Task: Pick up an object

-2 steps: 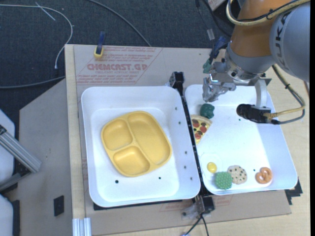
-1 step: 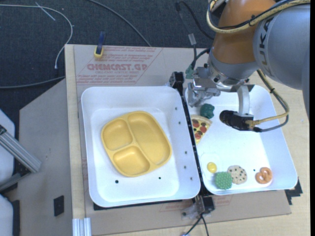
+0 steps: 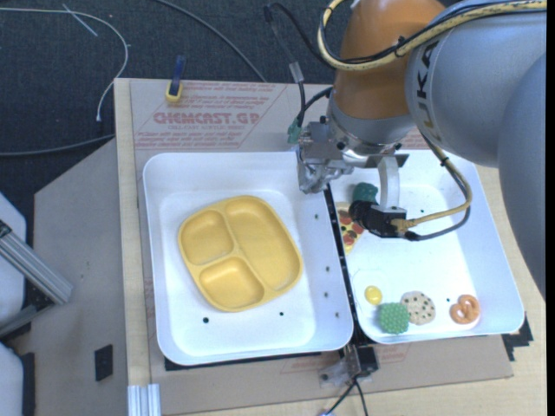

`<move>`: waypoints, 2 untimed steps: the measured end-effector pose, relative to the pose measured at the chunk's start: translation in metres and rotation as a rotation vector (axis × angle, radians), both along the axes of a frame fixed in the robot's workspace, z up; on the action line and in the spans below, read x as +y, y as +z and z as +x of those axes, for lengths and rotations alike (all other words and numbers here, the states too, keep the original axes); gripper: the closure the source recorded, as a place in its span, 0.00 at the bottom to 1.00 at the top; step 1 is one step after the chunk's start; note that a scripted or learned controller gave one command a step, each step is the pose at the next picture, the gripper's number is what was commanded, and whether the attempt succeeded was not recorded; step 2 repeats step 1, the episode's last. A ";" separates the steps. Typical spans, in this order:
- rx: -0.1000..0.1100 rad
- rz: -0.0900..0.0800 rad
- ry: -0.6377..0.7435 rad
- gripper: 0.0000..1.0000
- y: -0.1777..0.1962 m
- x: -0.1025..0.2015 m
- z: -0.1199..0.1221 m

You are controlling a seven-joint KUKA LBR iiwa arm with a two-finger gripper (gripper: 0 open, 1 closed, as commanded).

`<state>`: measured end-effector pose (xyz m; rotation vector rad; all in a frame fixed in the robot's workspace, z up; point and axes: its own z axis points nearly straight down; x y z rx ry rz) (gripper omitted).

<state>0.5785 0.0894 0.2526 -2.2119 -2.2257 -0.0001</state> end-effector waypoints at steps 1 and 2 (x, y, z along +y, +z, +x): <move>0.000 -0.001 -0.005 0.00 0.000 -0.003 0.000; 0.000 -0.001 -0.005 0.00 0.000 -0.003 0.000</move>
